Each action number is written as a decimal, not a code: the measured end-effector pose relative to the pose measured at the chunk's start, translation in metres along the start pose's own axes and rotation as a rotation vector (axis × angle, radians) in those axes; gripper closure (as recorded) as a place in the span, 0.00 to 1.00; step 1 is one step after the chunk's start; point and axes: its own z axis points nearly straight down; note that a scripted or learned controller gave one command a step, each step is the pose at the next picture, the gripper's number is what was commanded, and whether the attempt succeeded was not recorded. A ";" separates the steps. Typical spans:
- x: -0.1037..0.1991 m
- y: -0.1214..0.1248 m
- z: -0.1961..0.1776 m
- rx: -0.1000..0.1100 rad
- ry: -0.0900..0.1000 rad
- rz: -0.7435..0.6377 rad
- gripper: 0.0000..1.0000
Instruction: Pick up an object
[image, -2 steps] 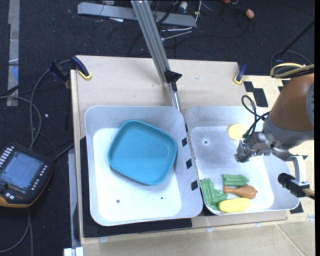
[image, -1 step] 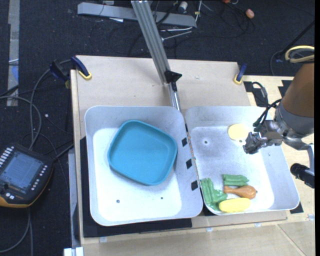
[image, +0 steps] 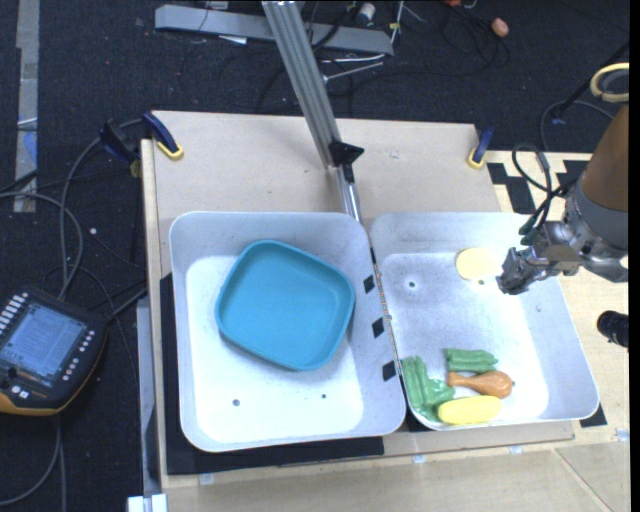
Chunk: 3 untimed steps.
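Disc (image: 475, 264) at 12 o'clock in right bin (image: 560, 330), just beside gripper (image: 512, 279), looks thin, light, probably stiff: pinch its edges; can't tell finger state.

Gripper (image: 512, 279) hovers beside a yellow disc (image: 475, 264) in the right bin (image: 560, 330).

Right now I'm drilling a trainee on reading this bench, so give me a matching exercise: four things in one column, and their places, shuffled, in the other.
Things:
1. blue plate
2. pale yellow disc
3. gripper
4. yellow toy

Places:
A. front edge of the right bin, below a drumstick-shaped toy
B. middle of the left bin
C. right bin's far half, just left of the gripper
D. above the right bin's right side

Pairs: 1-B, 2-C, 3-D, 4-A
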 end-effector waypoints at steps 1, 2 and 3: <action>0.046 0.015 -0.004 0.004 0.001 -0.004 1.00; 0.087 0.035 0.007 0.005 0.001 -0.003 1.00; 0.138 0.049 0.024 0.005 0.001 -0.004 1.00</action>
